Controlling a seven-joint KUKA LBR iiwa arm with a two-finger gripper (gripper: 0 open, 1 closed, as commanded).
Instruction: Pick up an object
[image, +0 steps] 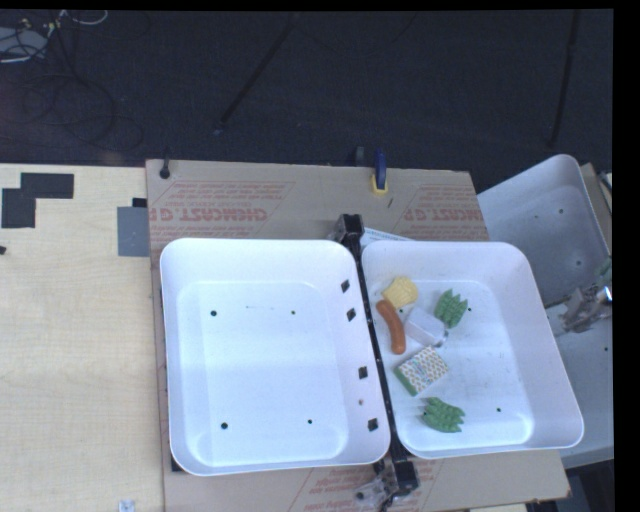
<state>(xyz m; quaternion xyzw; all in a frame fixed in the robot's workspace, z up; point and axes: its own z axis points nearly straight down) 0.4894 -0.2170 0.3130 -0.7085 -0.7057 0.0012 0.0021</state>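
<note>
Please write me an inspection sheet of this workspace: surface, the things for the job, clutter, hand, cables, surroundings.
Surface: left bin and right bin, white, side by side on a cardboard sheet on a pale bench.
Job's things: all in the right bin's left half: yellow piece, orange sausage shape, white block, patterned block, two green toys.
Clutter: nothing seen.
Hand: nothing seen.
Cables: dark cables on the floor.
Surroundings: grey metal plate at right, dark floor behind.
</note>
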